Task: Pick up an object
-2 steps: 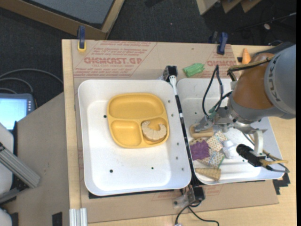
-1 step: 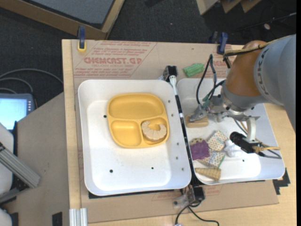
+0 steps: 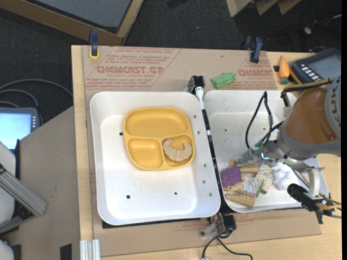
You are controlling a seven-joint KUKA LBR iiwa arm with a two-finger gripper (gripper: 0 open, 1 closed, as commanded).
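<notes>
Grey, orange-banded arm's gripper point(image 3: 259, 158) hangs over the heap of small mixed objects point(image 3: 246, 182) in the right white bin point(image 3: 227, 118); finger state unreadable. Crowded pieces could spoil the grab.

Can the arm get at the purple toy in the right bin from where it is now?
Probably yes. The purple toy lies uncovered at the left end of the pile in the right bin, and the arm hangs just right of it, nothing between.
</notes>
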